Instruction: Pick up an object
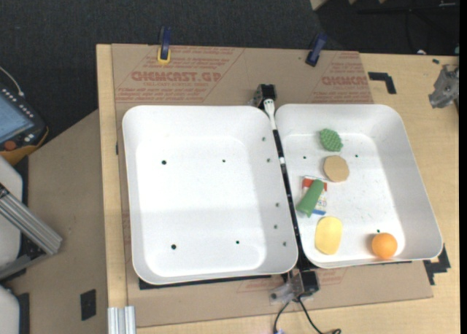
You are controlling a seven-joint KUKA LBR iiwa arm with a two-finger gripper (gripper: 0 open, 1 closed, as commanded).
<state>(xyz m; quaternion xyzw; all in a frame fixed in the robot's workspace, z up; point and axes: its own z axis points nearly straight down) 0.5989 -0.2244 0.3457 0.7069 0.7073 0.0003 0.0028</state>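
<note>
Only a grey arm part [444,86] shows, cut off at right; finger state unclear.

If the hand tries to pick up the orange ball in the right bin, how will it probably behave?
The orange ball looks round and smooth, so it may roll away if nudged and could slip out of a pinch. It lies close to the right bin's near rim, which might stop it rolling far. Its weight cannot be judged from this view.
</note>
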